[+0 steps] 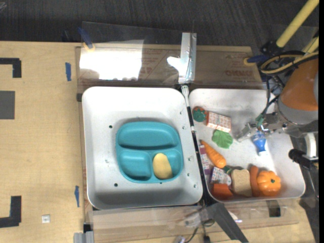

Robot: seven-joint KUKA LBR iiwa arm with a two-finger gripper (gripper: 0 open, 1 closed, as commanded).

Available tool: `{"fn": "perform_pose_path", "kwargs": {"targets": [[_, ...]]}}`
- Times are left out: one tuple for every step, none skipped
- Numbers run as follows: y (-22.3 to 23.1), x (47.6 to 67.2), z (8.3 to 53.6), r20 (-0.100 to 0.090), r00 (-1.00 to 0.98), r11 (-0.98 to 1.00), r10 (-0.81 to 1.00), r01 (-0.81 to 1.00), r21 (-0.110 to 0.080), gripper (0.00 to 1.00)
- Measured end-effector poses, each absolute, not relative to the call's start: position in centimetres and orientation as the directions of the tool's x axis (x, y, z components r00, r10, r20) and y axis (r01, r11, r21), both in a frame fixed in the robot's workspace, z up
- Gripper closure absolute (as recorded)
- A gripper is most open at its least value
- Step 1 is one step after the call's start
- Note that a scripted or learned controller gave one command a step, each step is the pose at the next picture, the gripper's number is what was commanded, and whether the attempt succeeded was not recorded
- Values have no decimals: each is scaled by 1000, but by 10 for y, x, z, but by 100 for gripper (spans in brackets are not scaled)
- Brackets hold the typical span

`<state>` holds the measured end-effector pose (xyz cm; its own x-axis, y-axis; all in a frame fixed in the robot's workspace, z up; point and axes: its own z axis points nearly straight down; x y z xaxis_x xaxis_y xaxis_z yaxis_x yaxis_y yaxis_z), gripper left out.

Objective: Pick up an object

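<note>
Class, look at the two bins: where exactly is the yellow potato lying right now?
The yellow potato lies in the left bin, in the lower right compartment of the teal divided tray, against that tray's near rim.

Two white bins [96, 135] on the bench. One teal tray [147, 151], one yellow potato [162, 166] on it. Right bin: one carrot [216, 157], one pumpkin [268, 182], one green leaf [222, 138], one bread slice [242, 182], one blue piece [259, 146].
</note>
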<state>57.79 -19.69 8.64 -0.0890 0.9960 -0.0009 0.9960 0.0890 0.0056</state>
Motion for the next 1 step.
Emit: {"fn": "perform_pose_path", "kwargs": {"targets": [[-199, 579, 97, -3, -86, 86, 996, 996, 10, 100]]}}
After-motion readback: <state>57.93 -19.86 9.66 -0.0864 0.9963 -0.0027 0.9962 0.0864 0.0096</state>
